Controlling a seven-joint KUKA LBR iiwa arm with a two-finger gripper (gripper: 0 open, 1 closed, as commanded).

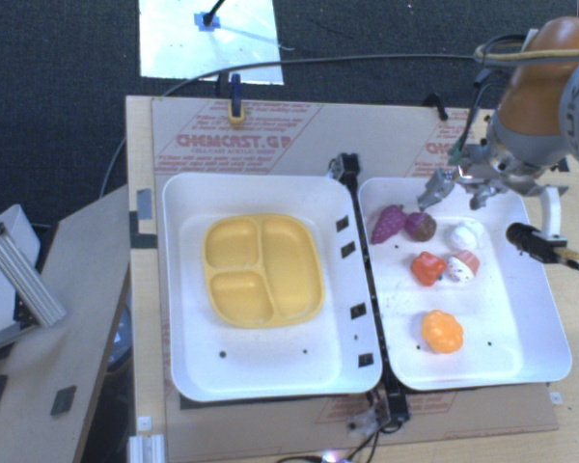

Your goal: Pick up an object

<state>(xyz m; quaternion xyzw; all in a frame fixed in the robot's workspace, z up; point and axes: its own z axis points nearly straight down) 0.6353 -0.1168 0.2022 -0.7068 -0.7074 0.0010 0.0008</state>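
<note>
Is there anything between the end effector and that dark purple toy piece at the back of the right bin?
Nothing visible. The end effector hangs open over the back of the right white bin, with bare bin floor between it and the dark purple toy piece. A small maroon round piece touches its right side.

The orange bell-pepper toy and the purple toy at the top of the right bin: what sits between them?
In the camera view, a small red-orange toy lies between the orange pepper and the purple toy.

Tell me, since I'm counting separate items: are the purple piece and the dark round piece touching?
Touching. The camera view shows the purple piece pressed against the dark round piece, no bin floor between them.
</note>
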